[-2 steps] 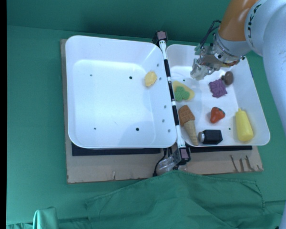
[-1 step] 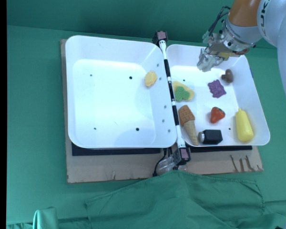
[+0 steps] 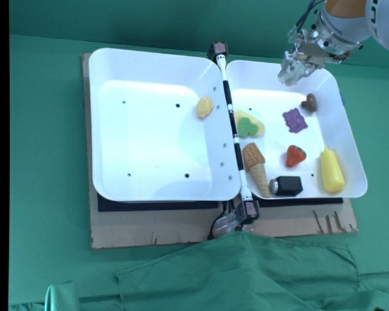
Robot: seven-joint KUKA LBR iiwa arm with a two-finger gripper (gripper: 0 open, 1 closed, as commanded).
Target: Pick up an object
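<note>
Green cloth [image 3: 246,274] in front, pincer [image 3: 292,73] above right bin's [image 3: 350,141] far rim, opening unclear

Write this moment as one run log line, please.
gripper: above right bin far edge, nothing held | nearest: brown piece | left bin: yellow piece

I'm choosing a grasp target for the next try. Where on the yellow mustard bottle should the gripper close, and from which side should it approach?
Grip the yellow mustard bottle across its wide mid-body, coming straight down from above. It lies flat in the right bin, long axis running front to back, so closing across its short width probably suits it. The bin wall is close on its right; the strawberry on its left leaves some room.
</note>
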